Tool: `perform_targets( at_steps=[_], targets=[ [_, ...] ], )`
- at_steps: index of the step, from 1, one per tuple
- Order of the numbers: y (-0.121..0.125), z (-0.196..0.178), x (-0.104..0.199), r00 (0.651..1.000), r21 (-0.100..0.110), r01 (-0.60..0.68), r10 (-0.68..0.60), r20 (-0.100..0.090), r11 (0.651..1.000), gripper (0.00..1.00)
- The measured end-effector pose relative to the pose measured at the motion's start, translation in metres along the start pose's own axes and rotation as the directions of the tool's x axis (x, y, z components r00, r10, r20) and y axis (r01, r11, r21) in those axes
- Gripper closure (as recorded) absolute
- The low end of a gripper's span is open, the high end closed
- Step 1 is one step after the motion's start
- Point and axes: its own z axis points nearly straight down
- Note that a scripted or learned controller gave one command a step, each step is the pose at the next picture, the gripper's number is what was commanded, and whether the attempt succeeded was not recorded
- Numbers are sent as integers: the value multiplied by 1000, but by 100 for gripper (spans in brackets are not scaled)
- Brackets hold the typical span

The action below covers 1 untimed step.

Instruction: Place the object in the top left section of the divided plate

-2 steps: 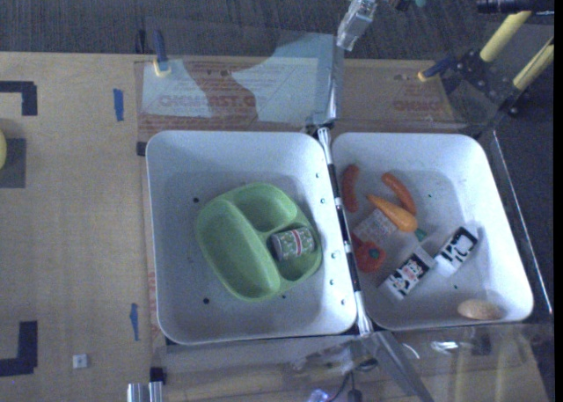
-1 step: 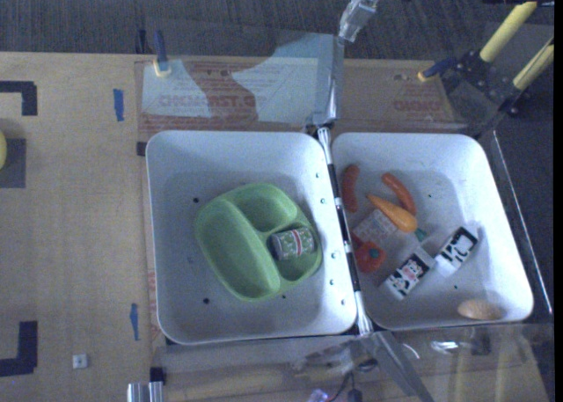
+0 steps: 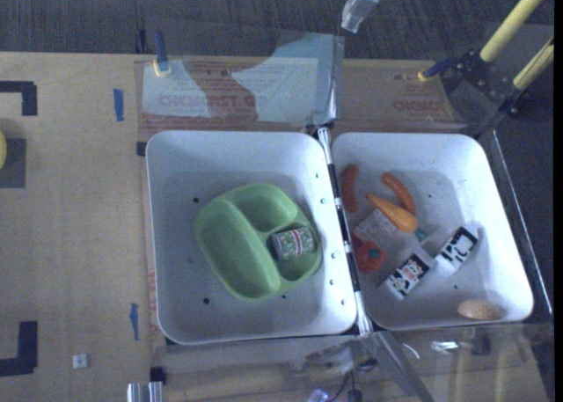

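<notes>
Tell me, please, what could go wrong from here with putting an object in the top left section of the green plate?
1. The small can lies in a lower right section of the divided plate, so the target section may not be served.
2. The claw sits high above the bench, away from both bins; a long descent could land off target.
3. Items in the right bin are crowded: the carrot and neighbours could be grabbed together.

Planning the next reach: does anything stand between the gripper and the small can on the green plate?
Nothing visible does. The gripper hangs past the bins' far side, and the can lies uncovered in a small section of the green plate, on the side nearest the right bin. Only the left bin's low rim lies between them.
</notes>
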Motion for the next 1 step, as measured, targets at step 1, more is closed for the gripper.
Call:
perform_targets(
  at_steps=[1],
  targets=[
    [1,-13,-1,1000,-5,0,0,10,1000,100]
  ],
)
